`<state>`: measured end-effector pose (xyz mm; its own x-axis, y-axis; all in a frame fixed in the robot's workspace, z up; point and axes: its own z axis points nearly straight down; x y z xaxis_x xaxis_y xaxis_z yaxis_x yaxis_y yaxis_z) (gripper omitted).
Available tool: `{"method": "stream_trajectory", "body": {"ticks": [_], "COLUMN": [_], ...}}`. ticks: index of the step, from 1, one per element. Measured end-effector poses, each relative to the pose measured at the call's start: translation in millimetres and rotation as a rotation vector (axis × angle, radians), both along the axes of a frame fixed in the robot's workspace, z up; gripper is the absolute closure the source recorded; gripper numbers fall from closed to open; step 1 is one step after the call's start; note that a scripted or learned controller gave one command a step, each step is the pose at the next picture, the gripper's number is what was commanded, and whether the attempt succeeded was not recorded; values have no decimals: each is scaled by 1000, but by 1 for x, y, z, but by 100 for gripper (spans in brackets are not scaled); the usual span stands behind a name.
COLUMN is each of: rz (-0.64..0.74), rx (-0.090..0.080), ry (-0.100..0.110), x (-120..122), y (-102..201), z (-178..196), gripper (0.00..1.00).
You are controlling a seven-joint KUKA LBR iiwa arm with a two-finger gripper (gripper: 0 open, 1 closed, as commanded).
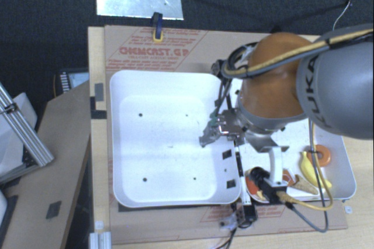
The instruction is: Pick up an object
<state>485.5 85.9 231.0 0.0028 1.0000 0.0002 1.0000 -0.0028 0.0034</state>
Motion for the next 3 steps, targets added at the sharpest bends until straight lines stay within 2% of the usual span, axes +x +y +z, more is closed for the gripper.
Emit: {"method": "stream_trajectory", "body": {"ticks": [1,2,3], "rz": [10,6,4], "rx": [5,2,-3], "ry": [-19,-2,19], "x": [63,-1,-2], "y": [37,12,31], "z": [149,198,-52], "gripper": [0,0,0]}}
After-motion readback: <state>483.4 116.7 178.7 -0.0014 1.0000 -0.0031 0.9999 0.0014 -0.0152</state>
